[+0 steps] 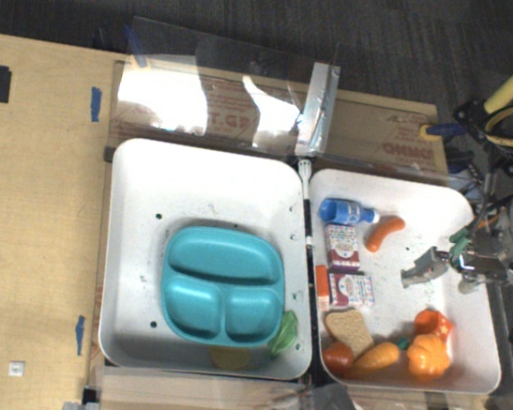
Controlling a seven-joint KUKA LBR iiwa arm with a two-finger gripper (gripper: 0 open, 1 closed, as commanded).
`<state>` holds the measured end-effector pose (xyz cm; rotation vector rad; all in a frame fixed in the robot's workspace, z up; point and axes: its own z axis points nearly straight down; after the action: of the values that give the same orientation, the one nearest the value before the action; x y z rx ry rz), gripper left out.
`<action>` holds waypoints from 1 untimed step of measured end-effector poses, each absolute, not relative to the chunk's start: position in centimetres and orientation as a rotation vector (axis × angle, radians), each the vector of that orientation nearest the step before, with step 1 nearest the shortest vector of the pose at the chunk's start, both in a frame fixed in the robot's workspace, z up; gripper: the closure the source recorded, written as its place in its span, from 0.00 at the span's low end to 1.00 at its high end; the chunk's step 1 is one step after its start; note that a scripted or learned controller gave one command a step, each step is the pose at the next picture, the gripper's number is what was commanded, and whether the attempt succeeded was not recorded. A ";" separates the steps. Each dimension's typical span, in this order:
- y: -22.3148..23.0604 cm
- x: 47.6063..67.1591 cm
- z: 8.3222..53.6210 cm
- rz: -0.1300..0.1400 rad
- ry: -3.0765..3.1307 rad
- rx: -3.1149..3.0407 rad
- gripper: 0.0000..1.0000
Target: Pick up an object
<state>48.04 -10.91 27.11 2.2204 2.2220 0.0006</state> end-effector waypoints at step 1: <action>-10.2 55.6 25.8 0.000 1.826 2.556 0.00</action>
<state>55.61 -10.19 25.78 2.5562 1.8260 -0.0001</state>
